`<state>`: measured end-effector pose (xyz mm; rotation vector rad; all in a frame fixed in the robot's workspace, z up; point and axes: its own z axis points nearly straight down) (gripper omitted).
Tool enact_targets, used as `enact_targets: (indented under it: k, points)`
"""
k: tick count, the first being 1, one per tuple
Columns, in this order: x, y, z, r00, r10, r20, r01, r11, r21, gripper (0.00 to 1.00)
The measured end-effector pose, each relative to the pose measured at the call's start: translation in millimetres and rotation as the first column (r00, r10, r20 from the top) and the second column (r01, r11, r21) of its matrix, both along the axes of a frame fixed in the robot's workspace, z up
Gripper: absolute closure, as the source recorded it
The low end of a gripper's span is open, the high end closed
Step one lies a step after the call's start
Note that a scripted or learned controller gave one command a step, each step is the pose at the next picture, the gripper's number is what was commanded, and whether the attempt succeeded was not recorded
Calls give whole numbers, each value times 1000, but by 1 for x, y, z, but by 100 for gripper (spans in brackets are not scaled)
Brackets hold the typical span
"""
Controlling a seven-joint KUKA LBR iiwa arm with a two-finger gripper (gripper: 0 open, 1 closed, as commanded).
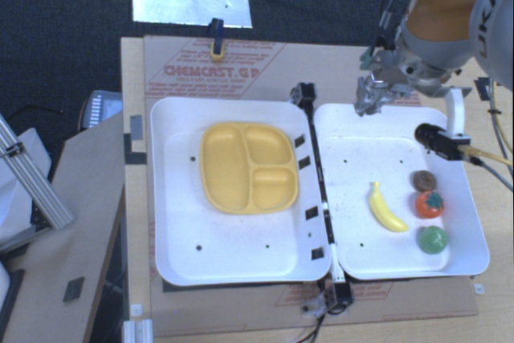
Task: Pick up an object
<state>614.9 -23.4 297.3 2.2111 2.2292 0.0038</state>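
Observation:
A yellow banana lies in the right bin, near its middle. To its right sit a brown round object, an orange-red fruit with a green top and a green ball, stacked in a column along the bin's right side. My gripper hangs over the right bin's far edge, well above and behind the banana, with nothing seen between its fingers.
The left bin holds a yellow divided plate. A black clip row joins the two bins. A black bracket sticks over the right bin's far right corner. A yellow clamp sits on the cardboard behind.

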Motion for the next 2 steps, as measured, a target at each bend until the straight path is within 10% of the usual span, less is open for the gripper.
enact_targets:
  k: [2]
  points:
    - [3, 99, -32, 1000, 0, -1, 0, 1000, 0, 100]
